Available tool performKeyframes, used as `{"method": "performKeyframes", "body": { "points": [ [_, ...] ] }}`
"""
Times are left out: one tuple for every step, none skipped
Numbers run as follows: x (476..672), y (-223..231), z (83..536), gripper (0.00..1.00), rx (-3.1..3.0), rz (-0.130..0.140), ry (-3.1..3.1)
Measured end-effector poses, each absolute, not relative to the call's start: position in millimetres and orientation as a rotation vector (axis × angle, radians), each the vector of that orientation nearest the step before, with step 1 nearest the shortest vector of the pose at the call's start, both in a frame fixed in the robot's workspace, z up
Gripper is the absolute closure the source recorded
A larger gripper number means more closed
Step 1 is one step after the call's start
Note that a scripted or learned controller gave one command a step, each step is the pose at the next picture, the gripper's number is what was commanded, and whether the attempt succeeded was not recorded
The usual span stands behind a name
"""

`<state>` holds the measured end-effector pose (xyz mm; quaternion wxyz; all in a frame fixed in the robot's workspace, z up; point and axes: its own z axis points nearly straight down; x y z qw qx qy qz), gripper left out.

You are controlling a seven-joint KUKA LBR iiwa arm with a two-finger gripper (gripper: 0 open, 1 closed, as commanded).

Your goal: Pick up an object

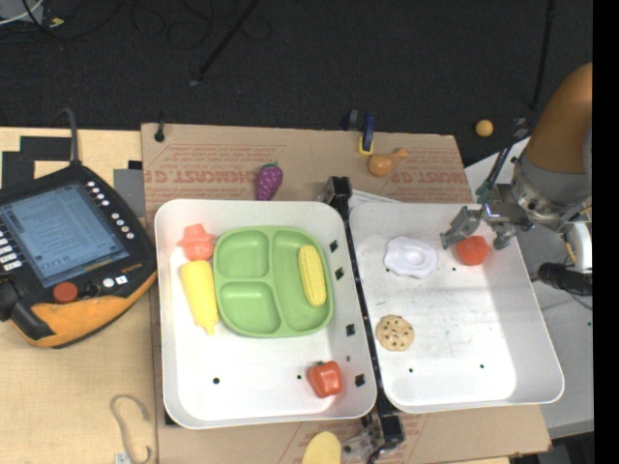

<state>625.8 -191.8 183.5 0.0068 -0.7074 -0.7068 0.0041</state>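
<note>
My gripper (479,233) hangs over the far right part of the right bin (503,356), with its fingers (456,230) spread open. A red tomato (473,251) lies on the bin floor just below and between the fingertips; nothing is held. To the tomato's left rests a white fried egg (411,258). Nearer the front lies a cookie (395,333).
The left bin (251,394) holds a green divided plate (261,303) with corn (311,274), a yellow bottle (199,295), a pink toy (196,243) and a red pepper (326,379). Purple grapes (269,180) and an orange toy (385,162) lie behind the bins. A control pendant (58,249) sits at the left.
</note>
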Motion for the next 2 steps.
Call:
{"method": "performKeyframes", "body": {
  "points": [
    [628.9, -192.3, 192.7, 0.00, -2.220, 0.000, -2.222],
    [635.0, -190.0, 130.8, 0.00, -2.211, 0.004, -2.225]
  ]
}}
